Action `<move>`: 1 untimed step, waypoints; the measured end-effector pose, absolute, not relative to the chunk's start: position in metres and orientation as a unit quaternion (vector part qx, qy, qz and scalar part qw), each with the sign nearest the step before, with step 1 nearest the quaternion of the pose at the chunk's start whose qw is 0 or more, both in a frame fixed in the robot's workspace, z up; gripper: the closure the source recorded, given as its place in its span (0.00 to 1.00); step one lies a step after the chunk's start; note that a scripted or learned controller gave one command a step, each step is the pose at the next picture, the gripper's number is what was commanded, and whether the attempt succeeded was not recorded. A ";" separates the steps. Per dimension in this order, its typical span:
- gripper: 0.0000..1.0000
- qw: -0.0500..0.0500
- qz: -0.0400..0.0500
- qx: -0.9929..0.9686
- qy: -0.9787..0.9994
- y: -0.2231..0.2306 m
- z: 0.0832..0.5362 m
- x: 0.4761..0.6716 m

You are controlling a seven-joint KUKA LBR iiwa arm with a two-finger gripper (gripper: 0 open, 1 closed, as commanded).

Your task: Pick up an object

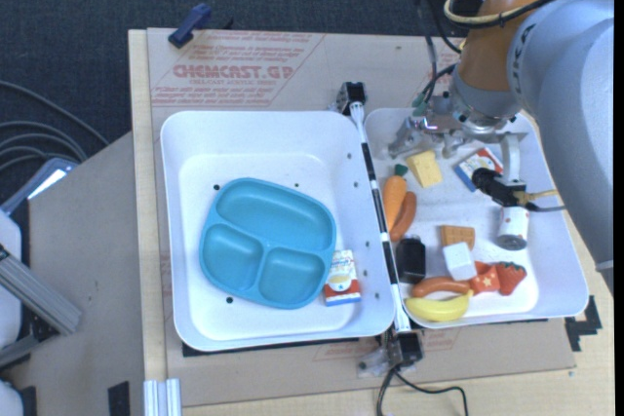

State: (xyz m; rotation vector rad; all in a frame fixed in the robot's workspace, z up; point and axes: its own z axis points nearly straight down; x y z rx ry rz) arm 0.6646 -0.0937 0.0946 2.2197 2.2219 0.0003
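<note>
1. Cables lie on the dark floor far to the left of the divider, the black strip running between the two bins.
2. Left bin sits directly left of the divider on a brown board with red printing.
3. Blue plate, with three compartments, lies in the middle of that bin, well left of the divider.
4. Small carton rests at the plate's lower right edge, close to the divider on its left side.
5. Right bin sits directly right of the divider.
6. Carrot lies just right of the divider, roughly halfway along it, with a red piece alongside.
7. Black block sits below the carrot, near the divider.
8. Banana lies at the near end, right of the divider, with a red pepper touching its top.
9. Yellow wedge lies right of the divider's far half, directly under the gripper.
10. Brown block and white cube sit farther right of the divider.
11. Strawberry and a small can lie farther right again.
12. Gripper hangs over the far end of the right bin, jaws spread wide, straddling the yellow wedge without gripping it.
</note>
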 end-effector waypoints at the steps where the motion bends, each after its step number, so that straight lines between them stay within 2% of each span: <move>1: 0.00 -0.001 -0.001 0.707 0.707 -0.095 0.084 0.589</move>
